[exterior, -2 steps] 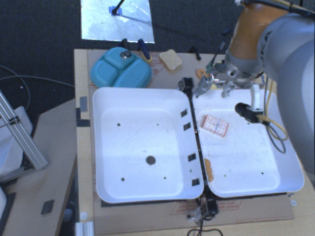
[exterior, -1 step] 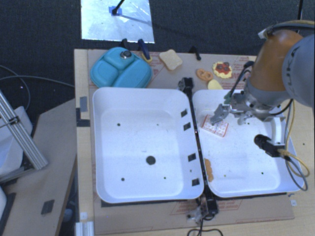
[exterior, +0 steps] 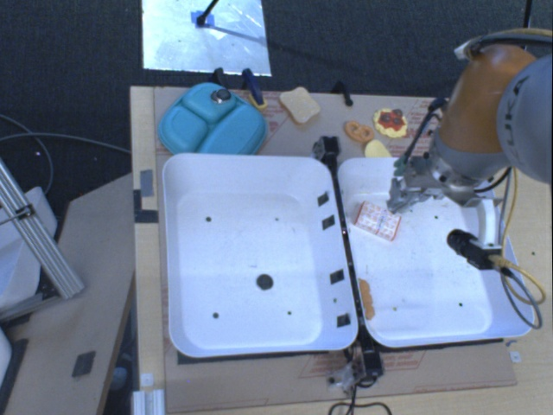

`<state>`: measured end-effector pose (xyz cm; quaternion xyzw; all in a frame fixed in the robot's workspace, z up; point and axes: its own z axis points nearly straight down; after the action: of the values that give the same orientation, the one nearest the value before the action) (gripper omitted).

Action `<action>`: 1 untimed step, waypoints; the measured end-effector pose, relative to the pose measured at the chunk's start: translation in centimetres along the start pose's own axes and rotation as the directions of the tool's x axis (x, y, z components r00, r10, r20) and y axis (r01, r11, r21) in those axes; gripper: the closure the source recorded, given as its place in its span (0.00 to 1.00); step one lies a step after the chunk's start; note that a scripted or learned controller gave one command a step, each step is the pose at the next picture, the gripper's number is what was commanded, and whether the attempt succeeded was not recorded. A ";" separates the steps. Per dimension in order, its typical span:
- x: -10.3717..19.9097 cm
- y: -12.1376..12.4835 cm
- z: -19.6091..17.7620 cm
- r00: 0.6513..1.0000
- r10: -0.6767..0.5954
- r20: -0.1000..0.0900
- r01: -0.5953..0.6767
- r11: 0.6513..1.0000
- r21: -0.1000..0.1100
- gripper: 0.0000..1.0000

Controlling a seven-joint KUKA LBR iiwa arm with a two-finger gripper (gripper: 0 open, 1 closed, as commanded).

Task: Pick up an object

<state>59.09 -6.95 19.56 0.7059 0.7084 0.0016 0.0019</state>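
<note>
Arm [exterior: 505, 102]: grey shell w/ broad orange band above wrist. Metal-grey claw [exterior: 399, 199] assy below. Black cylindrical fitting at side, yellow & black cables looping off it.

Robotics lab, not a home: grey KUKA arm [exterior: 505, 102] w/ orange band reaches over a plywood bench [exterior: 147, 258] w/ two shallow white bins [exterior: 186, 180], cabling looping just right of the claw [exterior: 399, 199]. Far left of the claw, aluminium framing [exterior: 34, 240]; up-left of it, a blue plastic tray [exterior: 212, 121] and toy food props [exterior: 300, 105] on the bench's back edge, dark carpet [exterior: 69, 41] beyond.
</note>
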 end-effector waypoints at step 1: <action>7.4 0.5 1.2 1.000 -0.007 -0.003 0.007 1.000 0.003 1.00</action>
<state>59.61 0.40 18.38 0.7034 0.7108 0.0016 -0.0005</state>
